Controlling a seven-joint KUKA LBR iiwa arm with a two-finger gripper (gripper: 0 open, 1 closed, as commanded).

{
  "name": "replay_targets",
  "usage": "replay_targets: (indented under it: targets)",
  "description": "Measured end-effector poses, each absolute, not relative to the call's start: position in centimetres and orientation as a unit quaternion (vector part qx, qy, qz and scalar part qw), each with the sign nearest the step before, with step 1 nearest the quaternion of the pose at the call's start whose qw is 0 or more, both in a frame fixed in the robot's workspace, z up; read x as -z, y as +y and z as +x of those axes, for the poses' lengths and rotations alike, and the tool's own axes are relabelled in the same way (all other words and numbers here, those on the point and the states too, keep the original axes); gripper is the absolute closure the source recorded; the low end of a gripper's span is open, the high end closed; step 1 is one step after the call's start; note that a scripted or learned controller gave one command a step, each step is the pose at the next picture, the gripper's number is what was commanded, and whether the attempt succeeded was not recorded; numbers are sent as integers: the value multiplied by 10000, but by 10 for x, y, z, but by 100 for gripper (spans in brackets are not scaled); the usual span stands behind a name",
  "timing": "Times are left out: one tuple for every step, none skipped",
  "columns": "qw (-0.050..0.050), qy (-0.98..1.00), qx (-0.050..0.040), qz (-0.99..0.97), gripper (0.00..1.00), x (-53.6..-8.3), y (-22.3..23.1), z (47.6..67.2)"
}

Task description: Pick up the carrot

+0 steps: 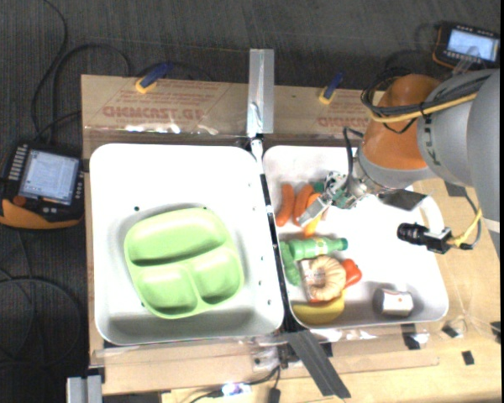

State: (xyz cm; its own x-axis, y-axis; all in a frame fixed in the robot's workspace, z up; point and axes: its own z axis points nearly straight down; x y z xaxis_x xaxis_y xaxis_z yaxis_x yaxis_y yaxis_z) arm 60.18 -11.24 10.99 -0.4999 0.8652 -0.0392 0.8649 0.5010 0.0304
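Faint reversed red lettering ran across the cardboard point(193, 107) behind the bins, too blurred to read. The left bin point(109, 175) held a green divided tray point(185, 261). The right bin point(428, 250) held the carrot point(286, 205) near its left wall, a green bottle point(313, 248), a banana point(317, 312), a round pastry point(322, 278) and a small grey block point(396, 301). The gripper point(326, 198) hung just right of the carrot; whether it was parted or closed could not be told.

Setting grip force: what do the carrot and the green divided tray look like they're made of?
Carrot: probably moulded plastic toy food, given its even orange colour and smooth matte skin. Green divided tray: likely rigid plastic, one pale colour with soft rounded compartment edges and a slight sheen.
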Motion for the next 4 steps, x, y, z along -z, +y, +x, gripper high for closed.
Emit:
replay_targets:
  targets:
    - [392, 8652, -83, 4998, 100, -127, -114, 609]
    - [364, 8656, -74, 4994, 0, -125, -113, 608]
    - [279, 9314, -58, 3628, 0, -116, -109, 638]
    - [56, 9612, -14, 2758, 0, -89, -102, 628]
